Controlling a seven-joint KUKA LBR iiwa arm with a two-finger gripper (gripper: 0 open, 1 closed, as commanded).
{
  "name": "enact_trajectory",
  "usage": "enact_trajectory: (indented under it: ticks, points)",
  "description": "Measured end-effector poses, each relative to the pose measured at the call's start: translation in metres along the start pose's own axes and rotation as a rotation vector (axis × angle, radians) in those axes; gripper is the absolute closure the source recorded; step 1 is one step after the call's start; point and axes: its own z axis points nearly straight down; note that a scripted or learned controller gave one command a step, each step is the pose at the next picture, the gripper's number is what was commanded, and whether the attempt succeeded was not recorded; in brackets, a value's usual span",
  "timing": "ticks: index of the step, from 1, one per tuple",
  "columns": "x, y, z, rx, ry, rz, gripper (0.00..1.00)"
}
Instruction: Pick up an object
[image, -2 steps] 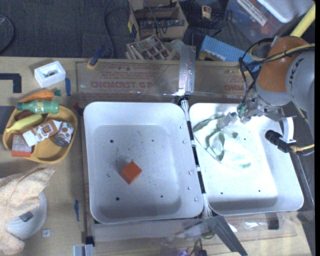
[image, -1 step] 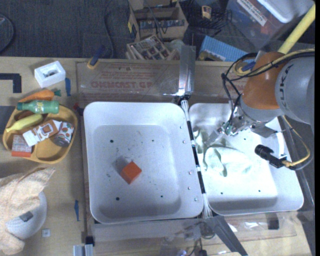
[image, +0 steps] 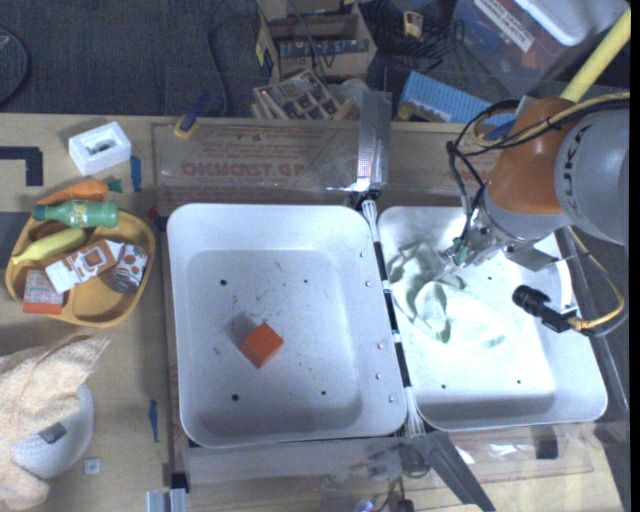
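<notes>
Orange cube (image: 264, 344) sits on smooth white left bin (image: 200, 240); claw (image: 462, 252), grip unclear, touches crumpled pale cloth (image: 428, 290)

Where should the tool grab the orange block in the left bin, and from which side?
Judged from the slanted view: take the orange block across two opposite flat side faces, coming straight down from above. It sits alone on the left bin floor, away from the walls and turned diagonal to them, so rotate the tool to match the faces.
</notes>
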Motion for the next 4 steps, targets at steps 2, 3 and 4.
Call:
enact_trajectory:
  ticks: [2,3,4]
  points:
    - [0.045,0.049,-0.084,0.014,0.003,0.119,0.0]
    - [0.014,0.03,-0.083,0.013,0.001,0.212,0.0]
    - [0.015,0.032,-0.092,0.012,-0.002,0.209,1.0]
